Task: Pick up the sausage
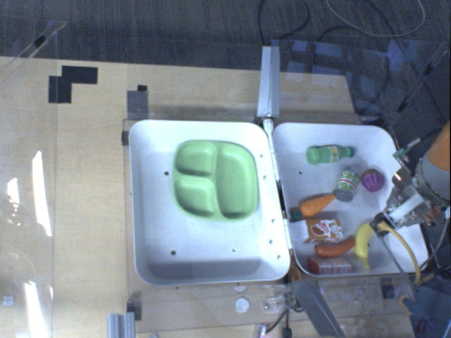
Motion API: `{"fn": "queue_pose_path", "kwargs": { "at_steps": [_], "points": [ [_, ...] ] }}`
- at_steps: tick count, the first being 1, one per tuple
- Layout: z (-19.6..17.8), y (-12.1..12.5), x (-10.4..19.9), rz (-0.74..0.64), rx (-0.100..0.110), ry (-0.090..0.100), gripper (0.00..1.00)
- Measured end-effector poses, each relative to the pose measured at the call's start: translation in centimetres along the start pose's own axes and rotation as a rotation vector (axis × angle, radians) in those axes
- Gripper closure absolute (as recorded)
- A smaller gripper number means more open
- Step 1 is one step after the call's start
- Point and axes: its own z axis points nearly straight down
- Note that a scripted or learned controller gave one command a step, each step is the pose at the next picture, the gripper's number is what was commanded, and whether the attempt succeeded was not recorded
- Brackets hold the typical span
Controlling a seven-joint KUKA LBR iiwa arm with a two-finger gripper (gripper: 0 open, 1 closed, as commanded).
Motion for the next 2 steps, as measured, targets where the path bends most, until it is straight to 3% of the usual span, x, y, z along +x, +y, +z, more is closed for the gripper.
{"fn": "queue_pose_path", "kwargs": {
  "at_steps": [1,2],
  "points": [
    [4.7,-7.5,5.4,0.159,-0.005,0.002,1.0],
    [-0.9,-16.9,10.0,-0.021,0.002,0.002,1.0]
  ]
}}
